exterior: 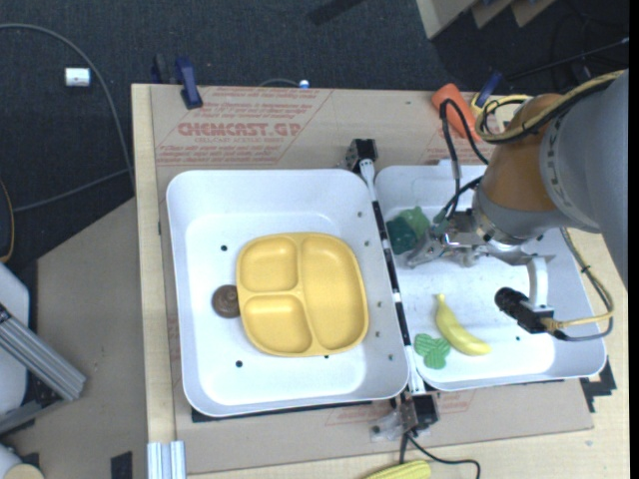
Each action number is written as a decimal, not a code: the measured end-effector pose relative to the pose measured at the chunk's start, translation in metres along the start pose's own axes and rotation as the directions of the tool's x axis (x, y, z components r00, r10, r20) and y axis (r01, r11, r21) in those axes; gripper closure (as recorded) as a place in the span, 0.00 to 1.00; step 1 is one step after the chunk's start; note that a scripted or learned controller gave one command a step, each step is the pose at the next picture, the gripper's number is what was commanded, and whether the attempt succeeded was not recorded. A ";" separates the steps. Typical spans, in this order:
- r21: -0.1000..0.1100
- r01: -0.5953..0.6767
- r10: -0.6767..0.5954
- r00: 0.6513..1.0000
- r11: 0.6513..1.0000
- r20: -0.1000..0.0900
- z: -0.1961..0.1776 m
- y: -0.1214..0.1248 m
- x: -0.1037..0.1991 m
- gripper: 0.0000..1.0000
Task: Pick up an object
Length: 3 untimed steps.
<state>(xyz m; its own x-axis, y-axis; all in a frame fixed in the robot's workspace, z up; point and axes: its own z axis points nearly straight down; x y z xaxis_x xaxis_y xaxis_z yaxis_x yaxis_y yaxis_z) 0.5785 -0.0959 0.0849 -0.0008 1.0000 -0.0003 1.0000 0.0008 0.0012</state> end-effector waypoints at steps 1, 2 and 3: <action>0.003 -0.002 0.002 1.000 1.000 -0.001 0.001 -0.076 -0.004 0.00; 0.003 -0.001 0.001 1.000 1.000 -0.002 0.001 -0.100 -0.002 0.00; 0.000 0.000 0.000 1.000 1.000 0.001 0.000 -0.023 -0.026 0.00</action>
<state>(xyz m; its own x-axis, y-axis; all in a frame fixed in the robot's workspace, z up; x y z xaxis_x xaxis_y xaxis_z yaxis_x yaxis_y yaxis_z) 0.5555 -0.1216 0.0850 -0.0005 1.0000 -0.0008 1.0000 0.0005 0.0010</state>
